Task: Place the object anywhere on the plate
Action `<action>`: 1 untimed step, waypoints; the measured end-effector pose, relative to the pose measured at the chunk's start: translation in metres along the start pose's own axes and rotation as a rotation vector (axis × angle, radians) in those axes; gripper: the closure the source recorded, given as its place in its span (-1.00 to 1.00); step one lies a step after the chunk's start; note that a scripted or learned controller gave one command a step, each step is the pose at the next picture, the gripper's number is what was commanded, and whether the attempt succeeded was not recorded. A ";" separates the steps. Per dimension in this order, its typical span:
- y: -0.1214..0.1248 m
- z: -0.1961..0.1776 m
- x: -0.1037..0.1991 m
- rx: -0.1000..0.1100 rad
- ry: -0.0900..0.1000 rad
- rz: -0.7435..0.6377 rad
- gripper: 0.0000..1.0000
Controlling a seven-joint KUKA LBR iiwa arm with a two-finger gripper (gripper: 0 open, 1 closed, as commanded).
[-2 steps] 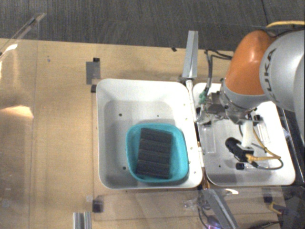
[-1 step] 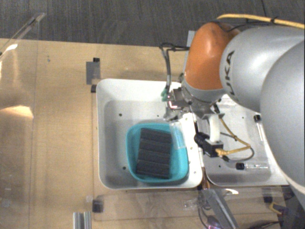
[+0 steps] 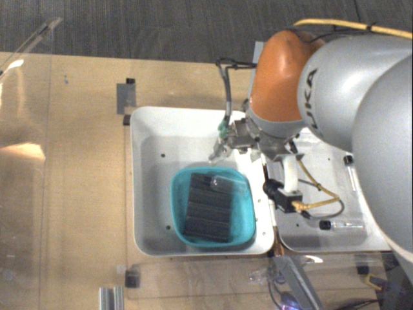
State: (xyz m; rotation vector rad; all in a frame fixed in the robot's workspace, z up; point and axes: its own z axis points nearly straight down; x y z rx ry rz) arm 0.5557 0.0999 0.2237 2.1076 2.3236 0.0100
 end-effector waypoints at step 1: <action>-0.029 -0.174 -0.010 -0.006 0.000 0.034 -1.00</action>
